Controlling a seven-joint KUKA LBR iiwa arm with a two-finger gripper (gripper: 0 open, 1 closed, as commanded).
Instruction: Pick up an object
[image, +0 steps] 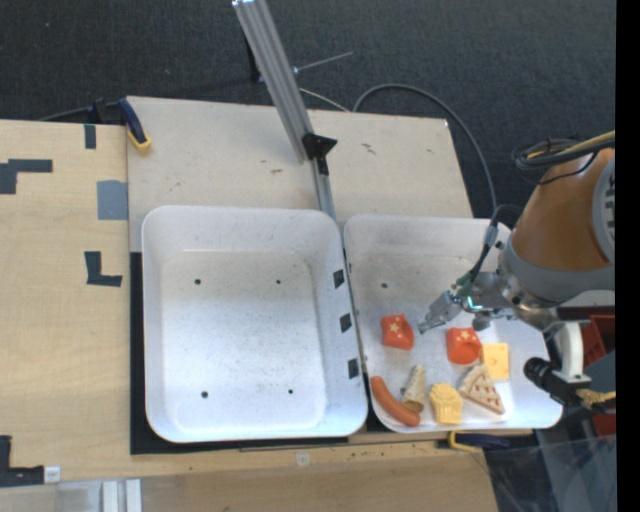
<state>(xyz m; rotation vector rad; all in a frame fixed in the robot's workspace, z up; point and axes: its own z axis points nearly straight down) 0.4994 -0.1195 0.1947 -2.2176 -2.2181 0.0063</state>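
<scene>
In the right bin, toy foods are clustered near the front. A red piece lies left of my gripper. A second red piece sits just in front of and below the gripper. The fingers stand spread apart with nothing between them. One grey finger points toward the first red piece. A yellow block, a tan wedge, a yellow lump, a small beige piece and an orange sausage lie along the front edge.
The left bin stands beside the right one, with a raised divider wall between them. A metal pole slants across the back of the bench. The arm's orange band hangs over the right bin's right edge.
</scene>
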